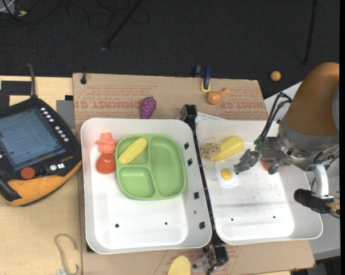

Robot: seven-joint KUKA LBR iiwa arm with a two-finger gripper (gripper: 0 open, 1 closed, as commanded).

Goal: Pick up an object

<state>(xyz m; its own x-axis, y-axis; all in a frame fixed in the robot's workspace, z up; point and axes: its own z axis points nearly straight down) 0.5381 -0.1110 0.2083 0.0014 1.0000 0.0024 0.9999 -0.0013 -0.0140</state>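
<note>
My gripper (245, 163) hangs over the middle of the right bin (258, 222), reaching in from the right. Just to its left lie a yellow block-like toy (231, 146), a brown cookie (209, 149) and a small fried egg toy (227, 176). The gripper is nearest the egg and the yellow toy, and I see nothing held in it. In the left bin (138, 228) a green divided plate (161, 176) carries a yellow corn cob (131, 150). A red and pink toy (106, 153) stands beside the plate.
On the cardboard behind the bins lie purple grapes (148, 106), an orange pear-like toy (217, 95) and a blue clamp (206, 80). A yellow lemon (179, 265) sits below the bins. A teach pendant (29, 148) rests at the left.
</note>
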